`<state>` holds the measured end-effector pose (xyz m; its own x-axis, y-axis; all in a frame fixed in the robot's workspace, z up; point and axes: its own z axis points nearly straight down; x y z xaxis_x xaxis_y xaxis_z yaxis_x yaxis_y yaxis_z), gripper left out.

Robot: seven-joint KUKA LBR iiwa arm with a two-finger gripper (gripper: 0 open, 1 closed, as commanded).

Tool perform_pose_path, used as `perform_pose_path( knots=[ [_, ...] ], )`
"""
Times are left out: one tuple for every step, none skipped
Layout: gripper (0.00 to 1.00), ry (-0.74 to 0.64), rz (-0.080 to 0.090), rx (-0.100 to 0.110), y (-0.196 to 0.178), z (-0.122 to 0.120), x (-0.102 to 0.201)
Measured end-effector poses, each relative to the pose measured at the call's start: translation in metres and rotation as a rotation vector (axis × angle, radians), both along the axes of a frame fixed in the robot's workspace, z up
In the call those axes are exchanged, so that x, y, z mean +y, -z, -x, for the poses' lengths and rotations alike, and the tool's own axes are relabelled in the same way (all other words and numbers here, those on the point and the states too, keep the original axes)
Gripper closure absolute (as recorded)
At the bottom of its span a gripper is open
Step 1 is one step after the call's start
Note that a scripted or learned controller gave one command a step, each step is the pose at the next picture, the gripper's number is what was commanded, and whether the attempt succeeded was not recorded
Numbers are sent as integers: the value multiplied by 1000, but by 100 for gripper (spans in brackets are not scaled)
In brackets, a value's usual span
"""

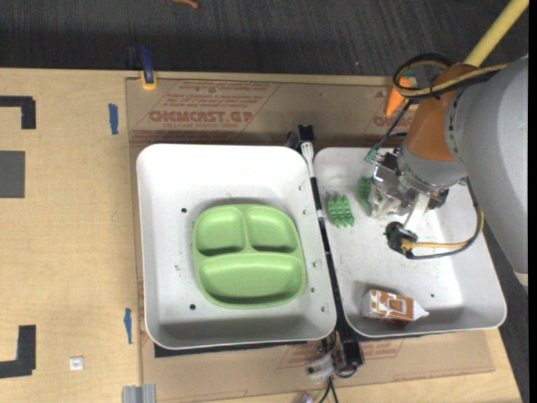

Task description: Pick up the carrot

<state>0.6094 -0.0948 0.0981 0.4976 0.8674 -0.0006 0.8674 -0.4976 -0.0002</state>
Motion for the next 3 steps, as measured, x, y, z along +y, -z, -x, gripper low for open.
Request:
perform_pose_path(
  knots=[
    [100,-1,0,0,-10,0,0],
    [100,-135,1,-5,7,-13,-3],
    [100,-49,2,-6,7,-17,-1]
  ],
)
